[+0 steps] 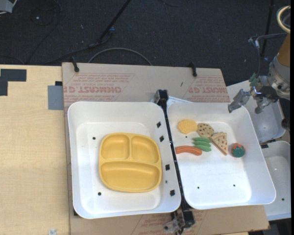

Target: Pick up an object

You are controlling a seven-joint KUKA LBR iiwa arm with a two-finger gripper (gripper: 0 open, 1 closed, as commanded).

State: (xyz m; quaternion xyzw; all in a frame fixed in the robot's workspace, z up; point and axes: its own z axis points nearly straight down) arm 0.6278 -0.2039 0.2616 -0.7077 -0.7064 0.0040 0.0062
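The spread grey metal pincer (pixel 249 101) hangs above the right white bin's (pixel 255 190) far corner, near the round red-and-teal toy (pixel 237 150).

cardboard sheet (pixel 137 80) | red print "CHEMCAST, G.P", upside down, repeated | rest illegible

a robotics lab: white bins (pixel 76 131) on cardboard (pixel 137 82), loose cables (pixel 117 18) behind
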